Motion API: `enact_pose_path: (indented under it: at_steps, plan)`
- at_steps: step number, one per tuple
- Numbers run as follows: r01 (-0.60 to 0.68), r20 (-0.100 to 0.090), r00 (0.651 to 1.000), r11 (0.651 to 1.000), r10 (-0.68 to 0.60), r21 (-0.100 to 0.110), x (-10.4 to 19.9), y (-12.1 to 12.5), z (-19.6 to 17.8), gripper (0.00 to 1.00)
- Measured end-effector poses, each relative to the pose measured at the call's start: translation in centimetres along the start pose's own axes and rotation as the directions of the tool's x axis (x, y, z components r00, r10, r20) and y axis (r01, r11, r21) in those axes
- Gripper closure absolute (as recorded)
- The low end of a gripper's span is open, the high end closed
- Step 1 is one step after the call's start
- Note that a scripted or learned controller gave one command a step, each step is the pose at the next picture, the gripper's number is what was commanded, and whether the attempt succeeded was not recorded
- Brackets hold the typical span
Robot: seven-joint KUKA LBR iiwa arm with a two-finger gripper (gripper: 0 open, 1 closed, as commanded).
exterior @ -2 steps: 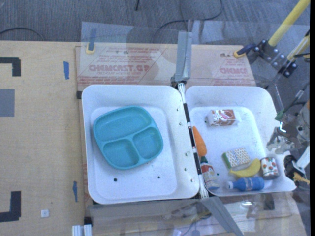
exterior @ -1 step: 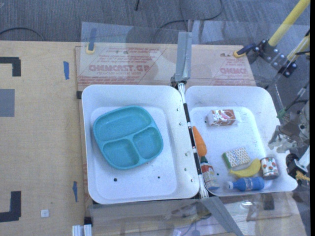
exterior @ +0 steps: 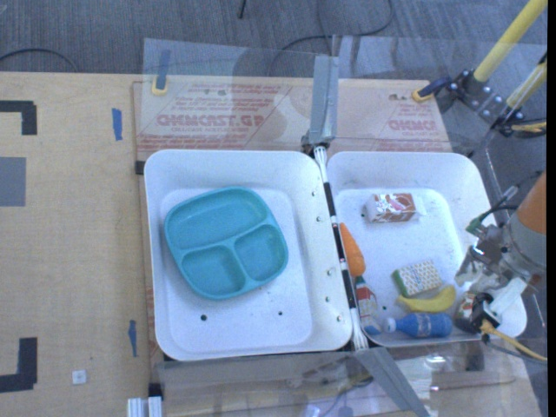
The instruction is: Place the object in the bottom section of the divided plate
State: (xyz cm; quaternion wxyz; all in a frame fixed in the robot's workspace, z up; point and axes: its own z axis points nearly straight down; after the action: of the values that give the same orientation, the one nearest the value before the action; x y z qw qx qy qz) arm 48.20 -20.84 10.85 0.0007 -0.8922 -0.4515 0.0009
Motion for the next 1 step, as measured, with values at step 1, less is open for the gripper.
enact_pose_path:
  at_steps: [1]
  plan:
    - [-0.073, 0.0, 0.997, 0.997, 0.073, 0.0, 4.8, 4.81, 1.79, 1.0]
